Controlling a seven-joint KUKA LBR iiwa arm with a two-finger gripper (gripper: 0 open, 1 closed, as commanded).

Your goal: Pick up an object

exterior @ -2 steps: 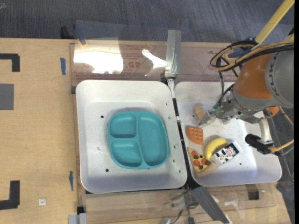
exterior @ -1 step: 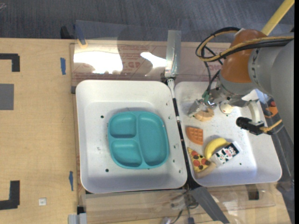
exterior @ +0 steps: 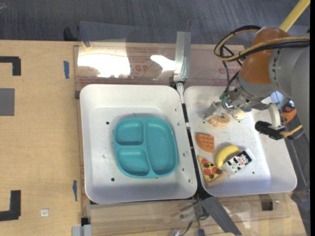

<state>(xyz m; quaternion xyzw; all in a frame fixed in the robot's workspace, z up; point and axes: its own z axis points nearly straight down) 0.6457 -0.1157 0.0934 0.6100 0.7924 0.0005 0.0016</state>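
Note:
The right bin (exterior: 280,173) holds several toy foods. A tan pastry-like piece (exterior: 219,121) lies near its back left. My gripper (exterior: 219,110) is low over the bin, right above and touching or almost touching that tan piece. A small white piece (exterior: 239,115) lies just to its right. Nearer the front are an orange waffle (exterior: 205,142), a yellow banana (exterior: 226,154), a pizza slice (exterior: 210,171) and a black-and-white block (exterior: 239,162).
The left bin (exterior: 93,107) carries a teal divided plate (exterior: 145,147). A thin wall (exterior: 186,127) separates the two bins. The grey arm with its orange band (exterior: 258,58) and cables hangs over the right bin's back right corner.

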